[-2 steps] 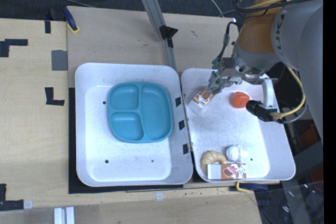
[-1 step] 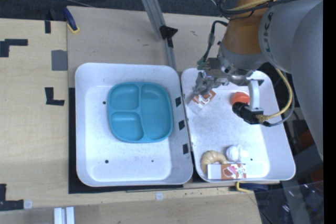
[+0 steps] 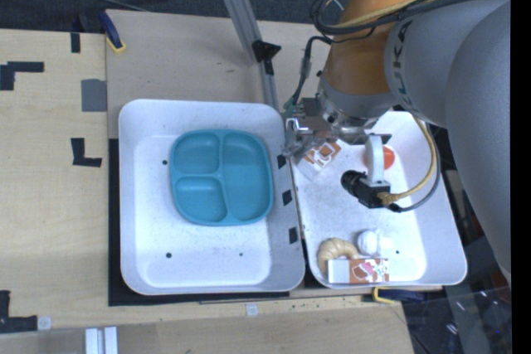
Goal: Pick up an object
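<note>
My gripper [image 3: 305, 138] hangs below the orange wrist band, low over the left edge of the right bin [image 3: 431, 257]. Right under and beside it lies a small white and orange packet [image 3: 321, 155]; I cannot tell whether they touch. A red and white bottle-like object [image 3: 378, 155] lies just to the right of the packet. At the bin's front sit a tan croissant [image 3: 335, 248], a small white ball [image 3: 368, 241] and a red and white box [image 3: 358, 269].
The left bin [image 3: 141, 203] holds a teal divided plate [image 3: 221, 177]. A black fitting [image 3: 362, 185] on a yellow cable hangs over the right bin's middle. A slanted metal bar [image 3: 241, 8] rises behind the bins. The grey arm covers the right side.
</note>
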